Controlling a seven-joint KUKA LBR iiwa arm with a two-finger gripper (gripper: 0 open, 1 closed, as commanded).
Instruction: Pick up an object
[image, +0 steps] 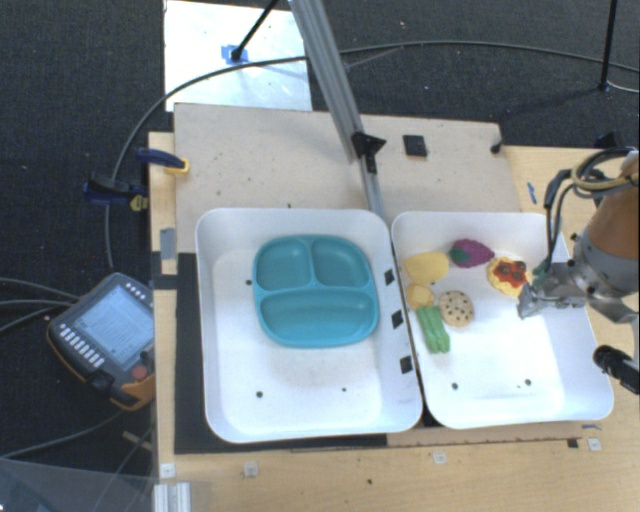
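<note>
tool (535, 300) above right bin's (520, 400) right side, beside pizza slice (508, 274), finger state cannot be told | toy foods bunched at right bin's upper left: cookie (457, 309), green beans (433, 329), purple piece (470, 252) | teal plate (315, 290) in left bin (230, 390)

Two bins side by side on worktop (300, 160). Left bin (230, 380) holds divided plate (315, 290). Right bin (520, 390) holds toy foods (450, 285) clustered at its back-left; claw (540, 300) just right of them.
</note>
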